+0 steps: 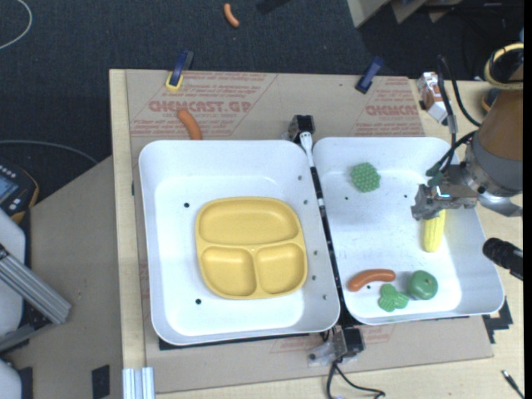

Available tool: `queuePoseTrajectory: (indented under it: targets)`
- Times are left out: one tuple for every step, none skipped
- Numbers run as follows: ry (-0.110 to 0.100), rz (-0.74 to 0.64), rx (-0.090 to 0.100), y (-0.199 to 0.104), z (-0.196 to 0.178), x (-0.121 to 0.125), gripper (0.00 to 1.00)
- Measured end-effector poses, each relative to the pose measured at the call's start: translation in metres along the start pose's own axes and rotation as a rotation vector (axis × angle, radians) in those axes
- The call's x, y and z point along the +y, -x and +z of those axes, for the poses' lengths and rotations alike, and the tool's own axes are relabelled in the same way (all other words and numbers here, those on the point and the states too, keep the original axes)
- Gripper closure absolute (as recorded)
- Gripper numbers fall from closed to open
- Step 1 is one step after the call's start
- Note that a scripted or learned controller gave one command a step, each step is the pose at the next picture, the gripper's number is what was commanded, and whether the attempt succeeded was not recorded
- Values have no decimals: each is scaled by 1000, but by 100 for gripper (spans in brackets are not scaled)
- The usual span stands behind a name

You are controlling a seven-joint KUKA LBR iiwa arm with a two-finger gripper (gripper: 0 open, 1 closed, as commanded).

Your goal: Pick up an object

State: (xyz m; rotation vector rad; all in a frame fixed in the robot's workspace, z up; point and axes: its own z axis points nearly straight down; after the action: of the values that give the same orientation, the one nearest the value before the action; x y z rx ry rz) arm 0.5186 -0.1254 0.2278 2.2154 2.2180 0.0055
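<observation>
the gripper (434,209) is set over the top end of the corn (433,232) in the right bin (474,293), its grip state cannot be told; the corn, judged light, stiff and slick, is best pinched across mid-length.

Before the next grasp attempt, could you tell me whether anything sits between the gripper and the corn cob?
Nothing visible does. The gripper sits right at the top end of the corn cob in the right bin.

A cardboard-covered desk (249,98) carries two shallow white bins side by side, the left bin (158,223) and right bin (474,281). An orange sausage (190,124) lies on the cardboard behind the left bin.
</observation>
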Motion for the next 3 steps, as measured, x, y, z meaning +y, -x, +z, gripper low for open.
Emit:
queuePoseTrajectory:
  targets:
    - [-5, -5, 3, -55, 11, 17, 100]
    - [-4, -5, 3, -101, 0, 28, 100]
    - [-7, -3, 3, -139, 12, 36, 100]
